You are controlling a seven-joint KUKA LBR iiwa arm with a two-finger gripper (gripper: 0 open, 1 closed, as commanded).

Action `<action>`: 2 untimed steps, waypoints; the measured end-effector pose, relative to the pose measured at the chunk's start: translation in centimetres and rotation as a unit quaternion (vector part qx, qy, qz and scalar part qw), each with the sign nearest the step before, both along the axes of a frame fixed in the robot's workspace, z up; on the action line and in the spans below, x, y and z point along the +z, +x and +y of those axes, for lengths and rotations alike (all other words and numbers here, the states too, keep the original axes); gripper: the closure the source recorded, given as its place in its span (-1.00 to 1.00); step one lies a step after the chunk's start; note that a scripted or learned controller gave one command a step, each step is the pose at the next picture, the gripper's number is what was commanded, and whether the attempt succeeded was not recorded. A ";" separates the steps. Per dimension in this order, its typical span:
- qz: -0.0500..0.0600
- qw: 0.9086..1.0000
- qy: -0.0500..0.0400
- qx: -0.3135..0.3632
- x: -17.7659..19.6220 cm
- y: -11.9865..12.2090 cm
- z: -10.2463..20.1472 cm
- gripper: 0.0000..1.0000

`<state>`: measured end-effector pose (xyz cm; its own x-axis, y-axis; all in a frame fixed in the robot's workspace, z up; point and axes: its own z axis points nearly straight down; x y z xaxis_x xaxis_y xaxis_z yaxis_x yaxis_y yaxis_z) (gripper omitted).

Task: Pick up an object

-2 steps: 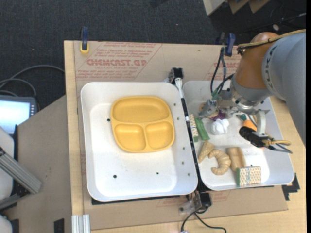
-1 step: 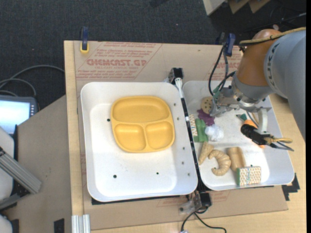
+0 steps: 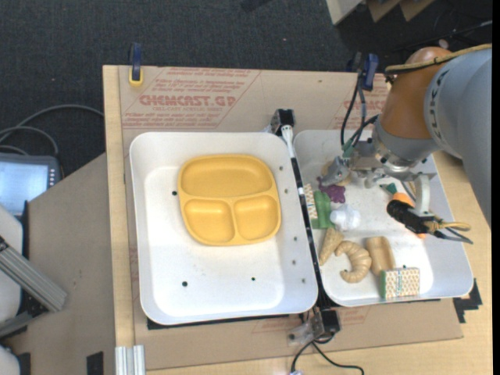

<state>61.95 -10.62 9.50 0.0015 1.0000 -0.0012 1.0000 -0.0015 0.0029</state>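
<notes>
We see the gripper low over the right bin, near purple grapes; grip state unclear.

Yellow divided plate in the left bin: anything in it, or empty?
Empty: the yellow plate lies flat, all three compartments bare.

A robotics lab; clamped board, loose cables and paired white bins say so.

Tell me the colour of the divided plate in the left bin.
The divided plate is yellow, plain with no pattern, seen clearly in the camera view.
</notes>
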 end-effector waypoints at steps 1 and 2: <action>0.002 1.000 0.001 0.000 -1.0 -1.3 -0.6 -1.00; -0.001 1.000 0.000 0.001 -1.0 -0.1 -0.4 -1.00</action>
<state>61.89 -11.02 8.54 -0.0001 1.0000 -0.0006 1.0000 0.0001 0.0040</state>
